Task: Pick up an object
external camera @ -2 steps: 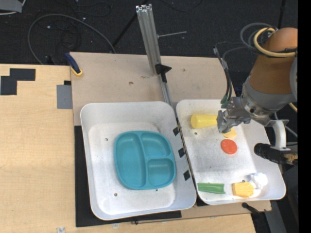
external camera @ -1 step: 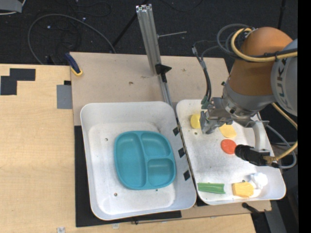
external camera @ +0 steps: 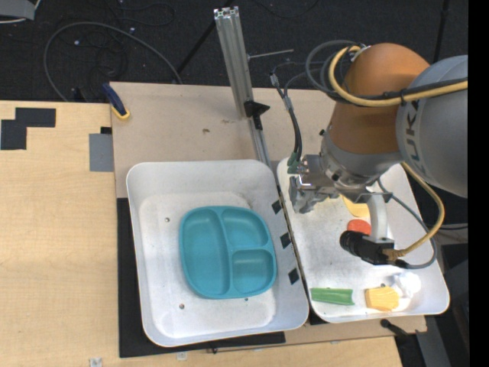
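Note:
My gripper (external camera: pixel 303 197) hangs over the back left part of the right bin (external camera: pixel 321 293), close to its left wall. The big orange and grey wrist covers much of what lies under it. In that bin lie a green stick-shaped piece (external camera: pixel 331 296) and a yellow block (external camera: pixel 382 299) near the front edge. A small orange-red item (external camera: pixel 358 225) and a yellow piece (external camera: pixel 354 206) show just right of the gripper, partly hidden by the arm. A white lump (external camera: pixel 406 284) sits at the front right corner. Nothing shows between the gripper's tips.
The left bin (external camera: pixel 153 297) holds a teal divided plate (external camera: pixel 227 251). An upright aluminium post (external camera: pixel 237 67) stands behind the bins. A black fitting (external camera: pixel 364 248) with a yellow cable hangs from the arm over the right bin. Wooden bench surface lies to the left.

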Tool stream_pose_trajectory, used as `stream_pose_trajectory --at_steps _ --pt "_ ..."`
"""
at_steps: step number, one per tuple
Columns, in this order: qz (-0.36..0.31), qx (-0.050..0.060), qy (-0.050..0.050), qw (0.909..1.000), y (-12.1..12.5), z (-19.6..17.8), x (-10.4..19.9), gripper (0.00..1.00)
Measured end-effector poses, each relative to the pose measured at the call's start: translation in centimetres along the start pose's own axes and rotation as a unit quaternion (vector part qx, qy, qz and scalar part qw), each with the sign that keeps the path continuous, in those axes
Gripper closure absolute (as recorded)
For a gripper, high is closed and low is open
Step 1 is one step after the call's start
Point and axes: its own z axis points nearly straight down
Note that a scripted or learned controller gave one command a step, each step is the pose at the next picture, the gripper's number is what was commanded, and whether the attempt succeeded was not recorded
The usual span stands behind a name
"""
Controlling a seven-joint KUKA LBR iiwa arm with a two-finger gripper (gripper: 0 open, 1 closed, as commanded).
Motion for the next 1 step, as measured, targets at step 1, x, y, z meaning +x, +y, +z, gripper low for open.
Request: stream_pose_trajectory --at_steps 1 --pt "-0.001 0.000 0.000 1.0000 0.11 0.78 5.74 1.00"
